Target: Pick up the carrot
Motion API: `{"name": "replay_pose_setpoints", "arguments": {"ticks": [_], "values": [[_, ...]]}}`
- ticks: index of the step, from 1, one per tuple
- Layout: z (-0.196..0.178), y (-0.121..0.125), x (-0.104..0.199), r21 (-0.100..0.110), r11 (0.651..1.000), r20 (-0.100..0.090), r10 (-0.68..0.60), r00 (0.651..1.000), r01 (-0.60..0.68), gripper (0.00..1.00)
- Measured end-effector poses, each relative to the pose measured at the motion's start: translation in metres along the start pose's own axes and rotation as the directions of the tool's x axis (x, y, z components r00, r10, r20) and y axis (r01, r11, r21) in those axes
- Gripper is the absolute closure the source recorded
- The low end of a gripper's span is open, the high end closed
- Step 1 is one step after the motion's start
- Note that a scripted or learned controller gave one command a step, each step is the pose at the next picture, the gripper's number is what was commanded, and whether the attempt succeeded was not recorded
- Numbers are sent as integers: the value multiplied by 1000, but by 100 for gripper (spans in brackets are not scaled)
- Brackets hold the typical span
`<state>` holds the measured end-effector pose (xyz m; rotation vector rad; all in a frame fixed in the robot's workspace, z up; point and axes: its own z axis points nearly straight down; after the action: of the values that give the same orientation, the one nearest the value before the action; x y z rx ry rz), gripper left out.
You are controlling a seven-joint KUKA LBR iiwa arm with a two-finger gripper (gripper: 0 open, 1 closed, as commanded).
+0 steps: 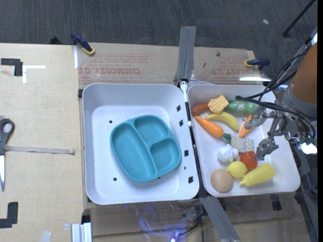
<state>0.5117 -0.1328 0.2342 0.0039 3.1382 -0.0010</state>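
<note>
The carrot [210, 126] lies in the right bin [290, 184], well to the left of the pincer [265, 149], beside a banana [225, 119]. The pincer hangs empty above the bin, fingers apart. Approach step: next, it should travel left and descend over the carrot.

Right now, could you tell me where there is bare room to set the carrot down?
The blue tray's three compartments and the left bin's white floor around it are free. The right bin is crowded; bare floor lies only beneath the gripper.
</note>
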Motion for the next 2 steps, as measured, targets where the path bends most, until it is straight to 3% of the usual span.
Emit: {"name": "replay_pose_setpoints", "arguments": {"ticks": [1,2], "values": [[141,-8,-54,0,1000,1,10,1000,-10,0],[131,-7,-56,2,1000,5,6,1000,-6,100]]}}
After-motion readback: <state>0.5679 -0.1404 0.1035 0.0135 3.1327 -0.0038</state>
